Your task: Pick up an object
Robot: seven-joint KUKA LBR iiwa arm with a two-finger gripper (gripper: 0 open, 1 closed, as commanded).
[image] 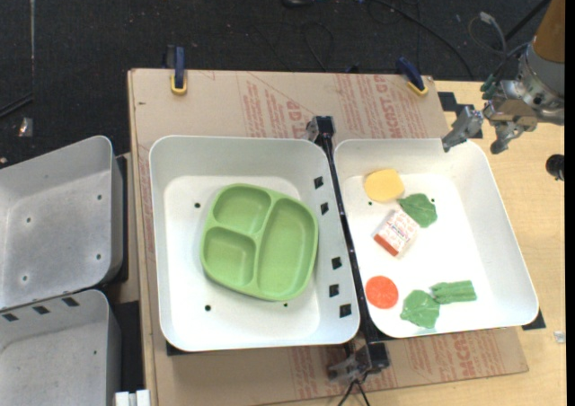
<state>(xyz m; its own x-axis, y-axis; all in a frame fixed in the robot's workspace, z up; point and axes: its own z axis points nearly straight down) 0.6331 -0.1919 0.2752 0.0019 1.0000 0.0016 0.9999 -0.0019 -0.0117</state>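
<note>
Leftward, the white left bin (171,242) holds a green three-compartment plastic tray (260,241). Rightward, the white right bin (503,233) holds a yellow round piece (384,184), a red-and-white small box (396,233) and an orange disc (382,291). Above its far right corner hangs the tool (479,135), fingers spread, grasping nothing.

A: Any writing you can read?

B: Only red printing on the brown board (269,99) under the bins, upside down, too faint to spell out.

A: And the small red-and-white packet (396,233) in the right bin (503,216)?

B: Its markings are too small to read.
</note>
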